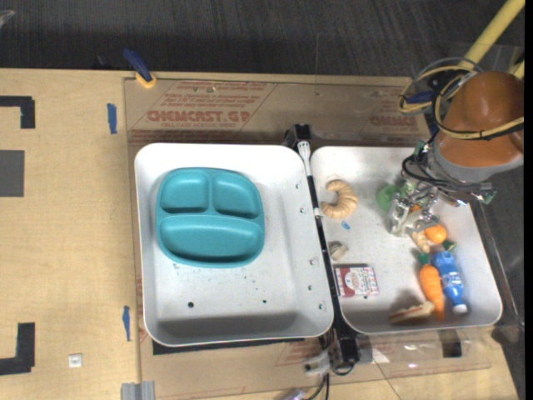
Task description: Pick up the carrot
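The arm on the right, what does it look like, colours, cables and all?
The arm is grey with a glossy orange band above the wrist. Yellow and dark cables loop around it near the top. A pale yellow tube slants off toward the upper right corner. Its pincer is a small, cluttered assembly of silvery metal and dark parts.

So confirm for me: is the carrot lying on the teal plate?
No, the carrot lies in the right bin, beside a blue bottle.

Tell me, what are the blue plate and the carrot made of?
The blue plate looks like smooth matte plastic: one even teal color, with rounded molded sections. The carrot is probably a plastic toy, since its orange is bright and uniform. It's too small to be sure.
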`<state>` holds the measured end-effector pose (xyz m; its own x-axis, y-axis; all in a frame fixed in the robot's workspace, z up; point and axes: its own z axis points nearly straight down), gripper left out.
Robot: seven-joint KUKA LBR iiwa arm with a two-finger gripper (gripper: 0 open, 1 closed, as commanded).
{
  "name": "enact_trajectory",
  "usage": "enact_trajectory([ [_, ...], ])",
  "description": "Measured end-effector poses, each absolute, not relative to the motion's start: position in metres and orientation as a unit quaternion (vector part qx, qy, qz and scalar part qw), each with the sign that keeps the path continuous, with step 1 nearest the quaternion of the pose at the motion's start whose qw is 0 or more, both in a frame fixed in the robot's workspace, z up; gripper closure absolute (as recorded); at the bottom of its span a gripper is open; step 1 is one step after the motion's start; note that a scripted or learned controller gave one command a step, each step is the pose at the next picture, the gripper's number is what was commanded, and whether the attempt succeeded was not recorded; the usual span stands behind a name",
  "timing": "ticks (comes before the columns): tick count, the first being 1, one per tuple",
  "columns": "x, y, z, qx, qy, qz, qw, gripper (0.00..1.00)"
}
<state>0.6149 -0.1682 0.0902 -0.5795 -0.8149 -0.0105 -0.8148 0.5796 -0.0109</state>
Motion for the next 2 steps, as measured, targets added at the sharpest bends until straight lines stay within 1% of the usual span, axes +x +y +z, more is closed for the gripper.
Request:
enact_trajectory([
  [1,0.614,-0.169,0.089,-0.458,0.889,-0.0018,0.006,0.00],
  [2,0.570,-0.210,0.089,-0.422,0.907,-0.0019,0.005,0.00],
])
